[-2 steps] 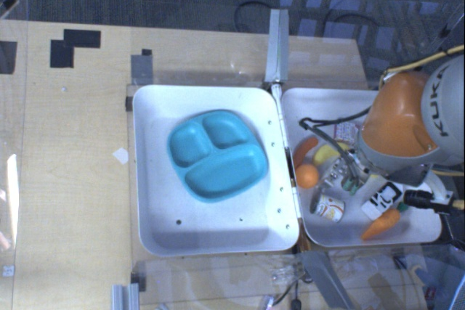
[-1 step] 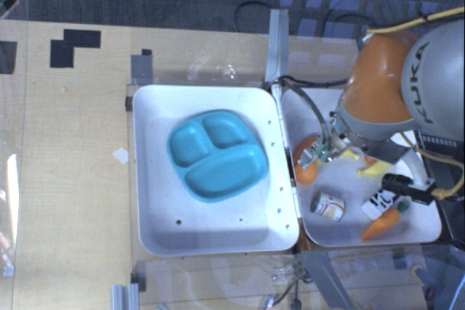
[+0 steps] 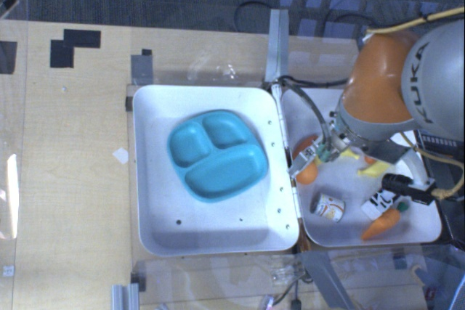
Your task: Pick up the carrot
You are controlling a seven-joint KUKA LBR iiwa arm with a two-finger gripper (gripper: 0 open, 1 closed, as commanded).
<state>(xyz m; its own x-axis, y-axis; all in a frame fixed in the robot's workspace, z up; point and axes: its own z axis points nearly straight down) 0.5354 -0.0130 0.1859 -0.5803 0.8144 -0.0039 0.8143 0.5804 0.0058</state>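
- Two white bins sit side by side on the tabletop [image 3: 65, 156]. The left bin [image 3: 156, 229] holds a blue plate [image 3: 218, 155].
- The carrot [image 3: 381, 224] lies flat in the right bin [image 3: 341, 231], near its front right corner. Nothing is on top of it, so it looks free to lift.
- It is orange, long and pointy, with a green top.
- The gripper [image 3: 316, 156] hangs low at that bin's left side, well apart from the carrot and just above another orange thing [image 3: 308, 173].
- I cannot tell if it is spread or pinching.

The carrot [image 3: 381, 225], orange with a small green top, lies on its side at about 5 o'clock in the right bin [image 3: 429, 234], tip pointing toward 8 o'clock, green end toward 2 o'clock.
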